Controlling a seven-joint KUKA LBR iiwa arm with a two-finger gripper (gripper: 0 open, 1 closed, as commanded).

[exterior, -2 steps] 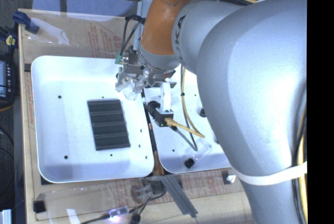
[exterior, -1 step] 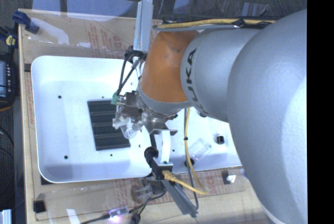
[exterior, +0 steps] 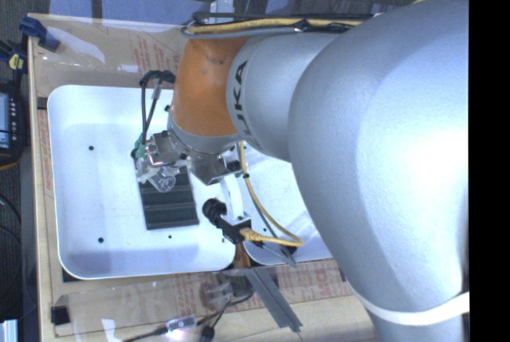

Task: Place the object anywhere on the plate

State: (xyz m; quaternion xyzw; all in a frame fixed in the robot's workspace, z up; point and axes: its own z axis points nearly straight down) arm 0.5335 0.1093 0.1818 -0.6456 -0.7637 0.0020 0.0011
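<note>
Bench edge (exterior: 32,173): pale wood strip at far left, with blue clips near its upper corner

Left bin (exterior: 80,173): shallow, white, bare floor over most of its left half, a few small dark dots on it

Object (exterior: 169,201): dark ribbed rectangular block, lying flat on the left bin's floor towards its right side, long edge running roughly up and down the view

Gripper (exterior: 155,173): metal head with green wiring, directly over the top end of the object, touching or all but touching it; jaw state cannot be told, since the head and wrist cover the tips from above

Hold on object: not shown (nothing in the view puts the block between the tips, so treat it as resting on the bin floor)

Arm (exterior: 351,133): grey links with the orange band (exterior: 203,89) above the wrist, reaching in from the right and covering most of the right bin (exterior: 275,181)

Plate (exterior: 267,254): a pale curved rim peeks out below the arm near the lower middle, probably the plate; the rest is hidden

Step in hand: judged to be the grasp, task barely begun

How to do it well: centre the tips across the block's narrow width, not at its very end; close squarely on the ribbed sides; lift straight up to clear the bin wall before carrying right; release low over the plate
</note>
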